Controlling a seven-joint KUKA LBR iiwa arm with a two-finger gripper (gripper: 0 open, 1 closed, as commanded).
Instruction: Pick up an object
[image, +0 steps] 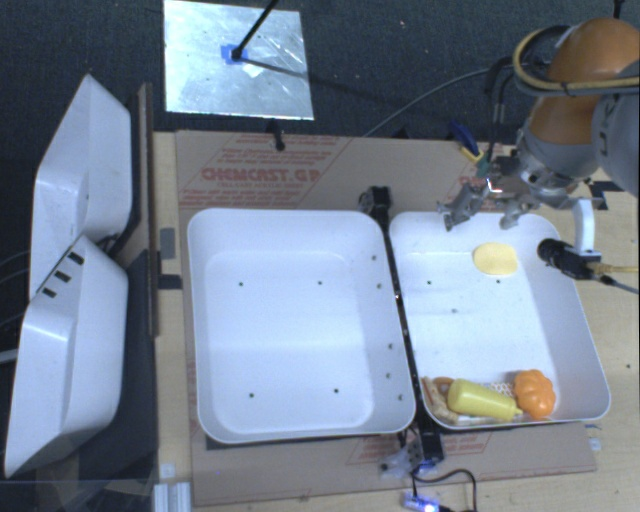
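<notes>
My claw (482, 211) hangs over the far rim of the right bin (575, 300), its two fingers spread apart with nothing between them. So the pick is not made: I hold no object, and every step of the job is left to do.

Taking that right bin as my landmark, the nearest thing to me is a flat pale yellow disc (495, 259), lying on the bin's floor toward its far end, just below my claw and a little toward the arm's side. It is close, yet I judge my fingers are above it and not touching it.

The other candidates are crowded in the bin's near corner, well apart from me: a yellow bottle-shaped piece (483, 398) lying on its side, an orange pumpkin-like piece (534, 392) touching its end, and something tan and patterned under them that I cannot make out.

The left bin (210, 330) sits beside my landmark, their rims meeting along the middle.

What is left, in my judgement: settle over one object, come down, close on it, and lift. The disc is the shortest reach, though its flatness may give my fingers little to grip.
</notes>
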